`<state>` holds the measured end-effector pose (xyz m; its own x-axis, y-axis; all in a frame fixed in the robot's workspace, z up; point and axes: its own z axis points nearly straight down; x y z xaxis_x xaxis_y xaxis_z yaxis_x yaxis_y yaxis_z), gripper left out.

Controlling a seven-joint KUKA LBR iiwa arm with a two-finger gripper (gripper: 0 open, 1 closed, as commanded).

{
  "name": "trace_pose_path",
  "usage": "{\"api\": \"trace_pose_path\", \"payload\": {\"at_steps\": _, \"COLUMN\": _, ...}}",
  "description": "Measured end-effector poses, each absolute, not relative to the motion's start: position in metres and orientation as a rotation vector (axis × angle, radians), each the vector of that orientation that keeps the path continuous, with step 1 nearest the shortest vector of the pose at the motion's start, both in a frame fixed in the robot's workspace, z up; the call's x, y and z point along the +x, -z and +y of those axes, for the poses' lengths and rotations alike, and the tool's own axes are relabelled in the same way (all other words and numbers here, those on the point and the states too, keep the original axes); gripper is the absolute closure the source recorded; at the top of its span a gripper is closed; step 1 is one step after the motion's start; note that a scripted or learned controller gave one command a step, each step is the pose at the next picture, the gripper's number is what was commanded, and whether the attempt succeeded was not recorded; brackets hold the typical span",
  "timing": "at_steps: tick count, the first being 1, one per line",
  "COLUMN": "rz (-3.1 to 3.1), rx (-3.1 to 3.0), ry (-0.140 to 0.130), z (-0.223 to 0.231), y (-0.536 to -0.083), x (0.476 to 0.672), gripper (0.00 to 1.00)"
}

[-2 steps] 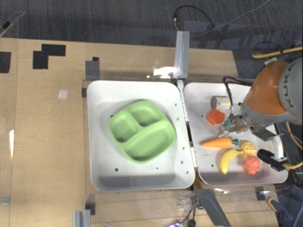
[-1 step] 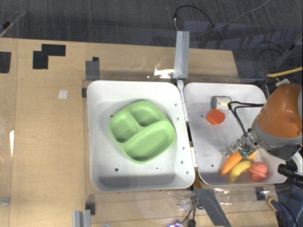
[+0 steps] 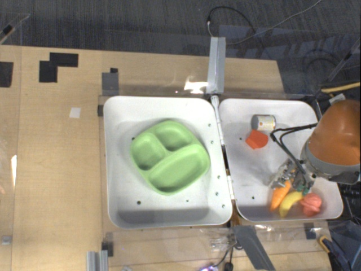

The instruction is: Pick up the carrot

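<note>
Down at the near edge of the right bin [image 3: 242, 168], under the arm: the carrot [image 3: 278, 197], lying flat and touching a yellow fruit [image 3: 289, 202], with a pink fruit [image 3: 311, 204] just beside that. Right over the carrot's far end: the claw [image 3: 292, 178], low and close. Cannot tell if wide or narrow, too dark and small to see. Carrot not lifted yet. Easy to go wrong from here. Could pinch the yellow fruit too, being packed so tight. Could push the carrot into the bin wall and slip off. Could close on nothing at all. Farther back, well apart: an orange block [image 3: 256, 140] and a grey can [image 3: 263, 121]. No trouble from those.
</note>
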<state>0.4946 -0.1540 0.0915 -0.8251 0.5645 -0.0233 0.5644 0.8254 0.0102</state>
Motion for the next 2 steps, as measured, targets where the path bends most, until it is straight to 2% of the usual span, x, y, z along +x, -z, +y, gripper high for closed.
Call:
{"api": "trace_pose_path", "payload": {"at_steps": 1, "rz": 3.118, "rx": 0.344, "ry": -0.002, "z": -0.1065, "y": -0.1874, "x": 0.4886, "gripper": 1.00}}
{"api": "trace_pose_path", "payload": {"at_steps": 2, "rz": 3.119, "rx": 0.346, "ry": -0.002, "z": -0.1067, "y": -0.1872, "x": 0.4884, "gripper": 0.00}}
